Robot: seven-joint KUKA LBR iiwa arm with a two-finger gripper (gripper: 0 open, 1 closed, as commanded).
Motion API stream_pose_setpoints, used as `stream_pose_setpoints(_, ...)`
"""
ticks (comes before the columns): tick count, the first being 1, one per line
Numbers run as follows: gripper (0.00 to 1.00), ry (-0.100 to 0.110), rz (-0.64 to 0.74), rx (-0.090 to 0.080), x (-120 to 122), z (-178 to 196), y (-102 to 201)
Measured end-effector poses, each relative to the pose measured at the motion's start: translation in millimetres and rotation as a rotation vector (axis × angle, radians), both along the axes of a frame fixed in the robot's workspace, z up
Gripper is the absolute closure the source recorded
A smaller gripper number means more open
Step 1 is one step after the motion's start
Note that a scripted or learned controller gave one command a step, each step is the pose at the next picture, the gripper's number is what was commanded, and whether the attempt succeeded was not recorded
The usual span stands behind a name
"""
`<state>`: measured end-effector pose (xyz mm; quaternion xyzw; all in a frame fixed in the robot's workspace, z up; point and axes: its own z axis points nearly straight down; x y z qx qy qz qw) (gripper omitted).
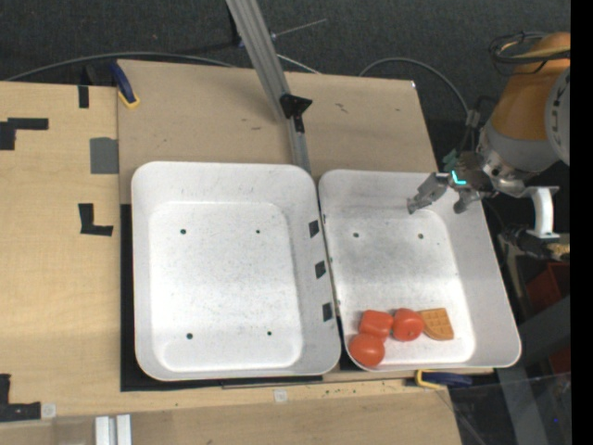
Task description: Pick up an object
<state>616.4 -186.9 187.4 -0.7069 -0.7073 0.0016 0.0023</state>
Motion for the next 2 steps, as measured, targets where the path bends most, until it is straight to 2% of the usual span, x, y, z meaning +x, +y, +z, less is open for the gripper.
stream_pose_setpoints(1,0.0,-0.004,0.002,-0.002,1.1,2.6,0.0)
stream_pose_setpoints(2,0.0,0.001,0.002,-0.001,10.1,-52.0,-0.7)
